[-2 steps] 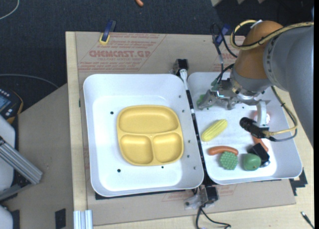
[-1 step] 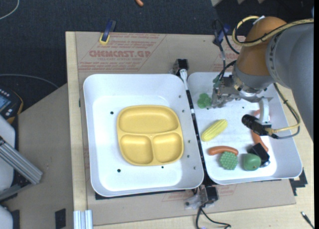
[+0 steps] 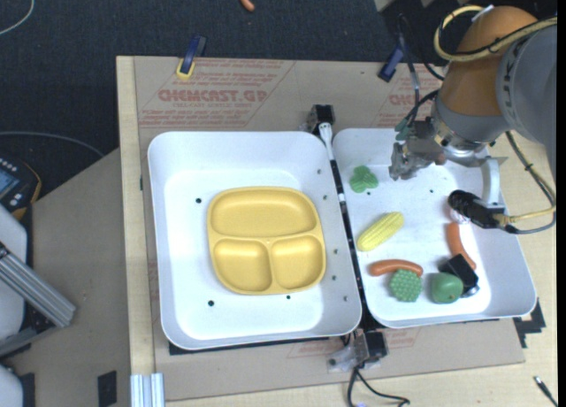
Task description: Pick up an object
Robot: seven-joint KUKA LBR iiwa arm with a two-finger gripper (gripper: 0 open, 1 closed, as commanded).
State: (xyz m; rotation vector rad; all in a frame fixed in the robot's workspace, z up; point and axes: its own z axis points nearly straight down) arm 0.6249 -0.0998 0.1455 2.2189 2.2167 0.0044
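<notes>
Sitting on a cardboard-topped bench point(image 3: 265, 87), two shallow white bins side by side: the left bin point(image 3: 177, 166) filling mid-frame, the right bin point(image 3: 504, 281) taking the right third. Reaching in from the upper right, the grey arm point(image 3: 531, 69) with its orange band point(image 3: 482, 56), bending down toward the right bin's upper end. Lying flat in the middle of the left bin, a yellow three-compartment plate point(image 3: 265, 239), probably parked there as a drop-off spot. Clustering in the right bin, the pickable toy food, loosely scattered, likely so that each piece can be taken alone: a yellow corn cob point(image 3: 380, 230) near the bin's left wall, a red-orange sausage point(image 3: 394, 266) just below it, a green knobbly ball point(image 3: 406, 286) touching that sausage, a smooth green fruit point(image 3: 446, 287) beside a black piece point(image 3: 462, 270), an orange carrot-like stick point(image 3: 455, 239) above those, and a small green broccoli-like piece point(image 3: 363, 179) at upper left. Hanging just right of the broccoli, the gripper point(image 3: 403, 166), pointing down over bare bin floor; carrying nothing visible, with finger spread impossible to judge from this angle. Nothing lifted yet.
</notes>
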